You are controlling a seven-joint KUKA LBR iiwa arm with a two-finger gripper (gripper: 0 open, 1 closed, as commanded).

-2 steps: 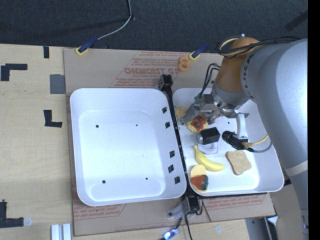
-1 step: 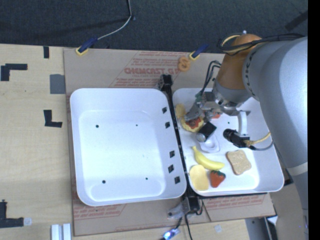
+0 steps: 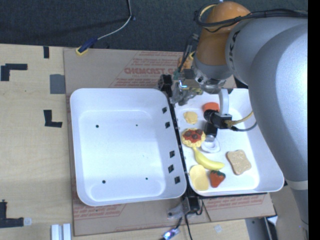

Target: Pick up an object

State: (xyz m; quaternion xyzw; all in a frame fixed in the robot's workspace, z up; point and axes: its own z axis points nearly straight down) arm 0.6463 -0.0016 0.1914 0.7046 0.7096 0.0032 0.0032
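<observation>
Pincer (image 3: 181, 90): we cannot tell open or closed. Nearest candidate, small yellow piece (image 3: 190, 117), sits just camera-side of pincer.

Bulky smooth grey robot arm (image 3: 275, 84) with rounded casing, and a glossy orange band (image 3: 220, 31) above the wrist. Thin black cables (image 3: 260, 13) loop over the orange part, and thinner wires run down beside it. Small gripper (image 3: 177, 90) of dark and silvery metal parts at the tip, detail blurred.
</observation>
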